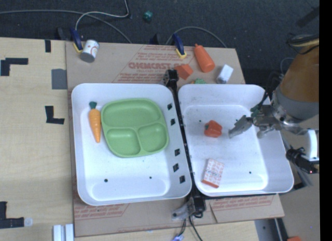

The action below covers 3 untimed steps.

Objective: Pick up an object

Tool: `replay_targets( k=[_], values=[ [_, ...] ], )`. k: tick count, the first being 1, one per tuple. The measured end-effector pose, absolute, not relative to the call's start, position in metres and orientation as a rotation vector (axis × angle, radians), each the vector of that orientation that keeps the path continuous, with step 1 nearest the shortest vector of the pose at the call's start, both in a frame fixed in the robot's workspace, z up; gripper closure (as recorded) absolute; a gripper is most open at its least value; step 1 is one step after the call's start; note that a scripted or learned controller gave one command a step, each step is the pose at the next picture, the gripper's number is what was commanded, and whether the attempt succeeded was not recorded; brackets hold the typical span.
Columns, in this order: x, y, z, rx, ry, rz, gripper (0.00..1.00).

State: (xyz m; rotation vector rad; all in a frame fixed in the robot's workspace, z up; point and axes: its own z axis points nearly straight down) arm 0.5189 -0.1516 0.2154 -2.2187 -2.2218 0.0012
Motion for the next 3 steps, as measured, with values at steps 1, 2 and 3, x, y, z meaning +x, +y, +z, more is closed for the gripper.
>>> replay_targets(
  k=[1,2,3],
  values=[
    [0.567,-0.086,0.185,-2.217,-2.223,0.001,0.0],
    [0.607,-0.107,0.087,-2.224,-2.226,-0.004,0.0],
    [0.606,-0.107,0.096,-2.222,-2.227,-0.002,1.0]
  ],
)
